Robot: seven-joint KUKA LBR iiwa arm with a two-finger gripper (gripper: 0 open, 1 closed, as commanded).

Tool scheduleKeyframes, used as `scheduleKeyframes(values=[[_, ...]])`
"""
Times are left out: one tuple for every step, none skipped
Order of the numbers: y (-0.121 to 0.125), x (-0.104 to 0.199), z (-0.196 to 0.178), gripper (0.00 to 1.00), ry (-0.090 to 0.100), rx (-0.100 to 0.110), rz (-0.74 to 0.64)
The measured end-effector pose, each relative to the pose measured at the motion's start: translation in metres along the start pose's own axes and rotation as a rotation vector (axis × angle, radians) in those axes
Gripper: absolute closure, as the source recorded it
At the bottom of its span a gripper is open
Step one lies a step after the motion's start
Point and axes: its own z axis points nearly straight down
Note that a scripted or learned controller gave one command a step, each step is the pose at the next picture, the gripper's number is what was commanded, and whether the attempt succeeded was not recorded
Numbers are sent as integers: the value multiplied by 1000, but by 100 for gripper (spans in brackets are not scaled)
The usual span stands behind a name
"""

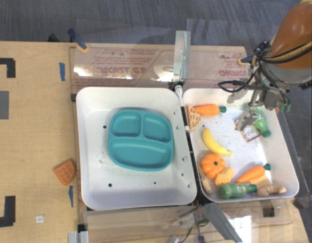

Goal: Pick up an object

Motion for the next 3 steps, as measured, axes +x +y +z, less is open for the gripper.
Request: scheduleKeyframes(values=[[22,-9,118,0,-8,1,-128],[16,28,128,0,-5,0,-94],[-17,100,127,0,-4,2,-16]])
